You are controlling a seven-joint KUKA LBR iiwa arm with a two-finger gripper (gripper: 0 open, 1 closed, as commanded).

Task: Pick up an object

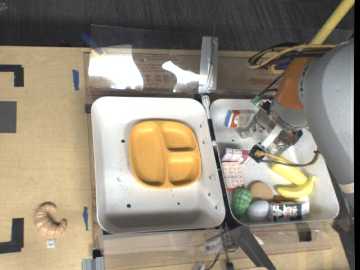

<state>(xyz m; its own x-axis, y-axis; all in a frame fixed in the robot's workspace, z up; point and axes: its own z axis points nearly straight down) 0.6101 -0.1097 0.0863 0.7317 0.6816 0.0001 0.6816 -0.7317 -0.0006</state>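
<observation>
The end effector point(269, 131) hangs over the far half of the right bin point(323, 193), just right of a small red-and-blue carton point(238, 118) and beyond the banana point(293, 178). How wide it stands cannot be told, and nothing is seen gripped in it. A pink packet point(232, 170), a green ball point(242, 200) and a lying bottle point(289, 210) sit nearer, while the left bin point(107, 151) holds a yellow divided tray point(165, 152).

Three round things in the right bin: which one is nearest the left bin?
The green ball, bumpy and leftmost of the three; the tan ball and grey ball lie further right.
</observation>
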